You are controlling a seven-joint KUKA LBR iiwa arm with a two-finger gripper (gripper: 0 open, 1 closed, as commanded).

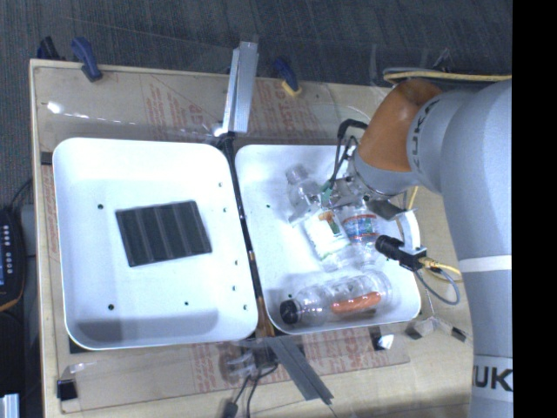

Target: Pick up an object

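Note:
My gripper (pixel 333 200) reaches down into the right bin (pixel 261 233), below the orange wrist band (pixel 389 134). It sits among a cluster of small items: a crumpled clear plastic piece (pixel 300 187), a white box with a green and orange mark (pixel 325 233), and a small clear bottle with a blue and red label (pixel 359 229). A large clear bottle (pixel 339 299) with a black cap and orange contents lies on its side along the bin's near wall. In the left bin (pixel 78 259) lies a dark ribbed rectangular pad (pixel 164 232).
A metal divider bar (pixel 239 85) rises between the bins at the back. Blue clamps (pixel 85 57) hold the board's far edge. A black connector with a yellow cable (pixel 409 255) hangs off the arm over the right bin's right rim.

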